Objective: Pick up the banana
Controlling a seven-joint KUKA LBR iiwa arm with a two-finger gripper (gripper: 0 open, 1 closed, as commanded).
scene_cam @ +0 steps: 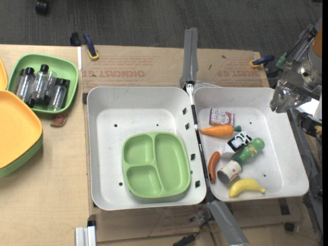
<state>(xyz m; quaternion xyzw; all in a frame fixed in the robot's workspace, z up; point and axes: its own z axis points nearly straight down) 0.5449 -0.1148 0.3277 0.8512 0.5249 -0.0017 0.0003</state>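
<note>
The yellow banana (246, 187) lies on the floor of the right bin (277, 137), near its front edge. Just behind it a small can (229, 171) lies on its side. The gripper (283, 102) hovers at the bin's far right rim, well behind and to the right of the banana, with nothing seen held in it.
The right bin also holds a carrot (217, 131), a pink carton (221, 117), a green bottle (250, 150), a black-and-white item (239, 140) and a red-orange sausage shape (213, 163). A green divided plate (156, 164) sits in the left bin (102, 137). Orange plates (18, 132) and a green tray of bottles (43, 82) stand at far left.
</note>
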